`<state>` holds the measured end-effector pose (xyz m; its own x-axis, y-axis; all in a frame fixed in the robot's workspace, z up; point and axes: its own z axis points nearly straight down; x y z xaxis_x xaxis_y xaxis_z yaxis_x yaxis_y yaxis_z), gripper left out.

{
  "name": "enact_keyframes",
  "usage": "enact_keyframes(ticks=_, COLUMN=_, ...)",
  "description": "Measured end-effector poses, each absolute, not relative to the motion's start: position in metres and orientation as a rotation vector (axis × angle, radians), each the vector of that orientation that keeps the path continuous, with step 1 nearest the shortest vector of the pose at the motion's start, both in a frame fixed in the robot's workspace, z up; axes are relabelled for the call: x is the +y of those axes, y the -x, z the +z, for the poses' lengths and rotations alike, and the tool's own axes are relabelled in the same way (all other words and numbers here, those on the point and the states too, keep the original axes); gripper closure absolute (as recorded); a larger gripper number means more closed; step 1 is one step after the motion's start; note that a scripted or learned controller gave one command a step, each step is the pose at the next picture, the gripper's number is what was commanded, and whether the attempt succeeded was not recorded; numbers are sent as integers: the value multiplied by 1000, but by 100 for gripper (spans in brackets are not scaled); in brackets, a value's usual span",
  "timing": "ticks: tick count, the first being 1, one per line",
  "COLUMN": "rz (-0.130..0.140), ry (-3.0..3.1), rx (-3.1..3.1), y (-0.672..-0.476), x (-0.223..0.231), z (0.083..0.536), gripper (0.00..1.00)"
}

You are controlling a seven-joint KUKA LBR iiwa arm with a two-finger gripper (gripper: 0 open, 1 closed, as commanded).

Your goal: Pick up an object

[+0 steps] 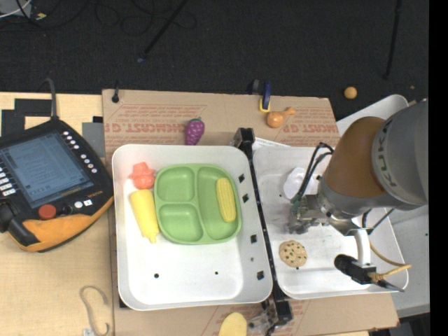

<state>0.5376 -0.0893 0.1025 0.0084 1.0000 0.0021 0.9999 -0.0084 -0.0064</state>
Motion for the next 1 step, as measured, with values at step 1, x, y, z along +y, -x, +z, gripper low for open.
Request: enact_keyframes(ticks=1, rz=0, ry=2222, rx=-2221, y=-540, x=-85, z=146, gripper=100)
